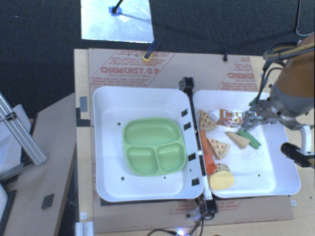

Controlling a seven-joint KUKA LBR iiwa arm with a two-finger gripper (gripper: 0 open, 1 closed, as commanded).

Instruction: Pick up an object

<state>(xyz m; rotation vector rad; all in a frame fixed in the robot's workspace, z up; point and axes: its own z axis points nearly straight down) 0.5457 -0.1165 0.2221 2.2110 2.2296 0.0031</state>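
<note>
The right bin [275, 181] holds several toy foods: a pizza slice [206, 121], a white and orange carton [228, 117], a tan wedge [237, 139], a green bean pod [250, 138], another pizza slice [218, 147], an orange carrot [206, 154] and a yellow piece [221, 180]. My gripper [249, 120] hangs low over the right bin, just right of the carton and above the green pod. Its tips sit close to the pod and wedge, and I see nothing between them.
The left bin [106, 132] holds a green three-compartment plate [152, 146]. A black clip strip [193, 132] runs between the bins. The arm's body [295, 82] covers the right bin's far right corner. A silver sheet [116, 14] lies beyond the bench.
</note>
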